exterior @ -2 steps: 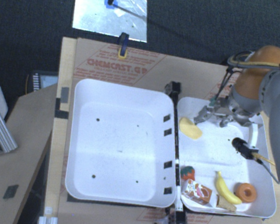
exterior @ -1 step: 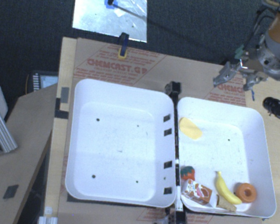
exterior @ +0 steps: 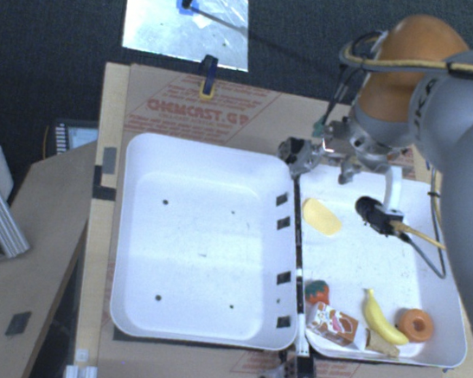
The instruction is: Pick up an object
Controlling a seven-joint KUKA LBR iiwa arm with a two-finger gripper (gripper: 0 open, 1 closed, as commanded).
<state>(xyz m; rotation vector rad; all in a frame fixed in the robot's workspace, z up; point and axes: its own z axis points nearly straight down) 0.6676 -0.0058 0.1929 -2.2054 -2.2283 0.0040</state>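
Note:
The right bin (exterior: 440, 291) holds a pale yellow flat piece (exterior: 322, 217) near its back left corner. Along its front edge lie a banana (exterior: 378, 316), an orange ring (exterior: 416, 323), a small red and green fruit (exterior: 318, 290), a printed snack packet (exterior: 335, 325) and a tan scrap (exterior: 385, 344). My gripper (exterior: 299, 155) hangs over the back end of the divider between the two bins, just up and left of the yellow piece. Nothing shows in its grasp.
The left bin (exterior: 141, 214) lies beside the right one, with black clips (exterior: 285, 278) along the shared rim. Both rest on a cardboard sheet (exterior: 204, 109). A shiny metal plate (exterior: 190, 11) lies behind the bench.

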